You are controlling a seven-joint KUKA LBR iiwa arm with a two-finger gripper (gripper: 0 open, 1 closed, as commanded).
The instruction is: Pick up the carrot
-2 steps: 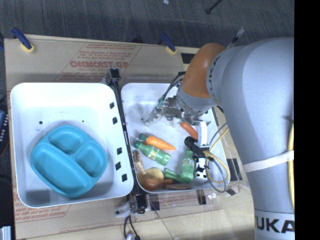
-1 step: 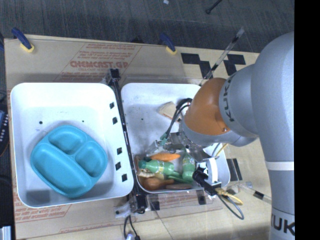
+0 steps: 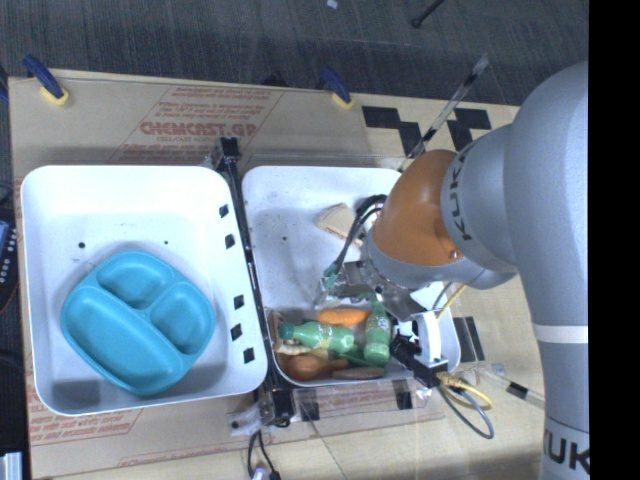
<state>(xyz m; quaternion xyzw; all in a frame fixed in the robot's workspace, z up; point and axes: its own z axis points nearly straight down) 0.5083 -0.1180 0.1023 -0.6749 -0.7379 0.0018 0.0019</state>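
My arm (image 3: 440, 218) hangs low over the right bin (image 3: 290, 183), so its back half is blocked. The carrot (image 3: 345, 318) lies squeezed against the green bottle (image 3: 345, 338) and other toys at the front wall. Near the blue plate (image 3: 138, 318), the left bin (image 3: 120, 183) has lots of open room.

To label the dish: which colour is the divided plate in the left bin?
Light blue divided plate, seen best in the camera view.

The arm (image 3: 545, 218) is a thick, smooth grey tube with rounded joints — matte, almost silver. A glossy orange band (image 3: 420, 213) wraps it above the wrist, and dark letters "KUKA" run along the grey shell beside it. Thin black cables loop out near the wrist; a white housing (image 3: 437, 340) sits lower down.
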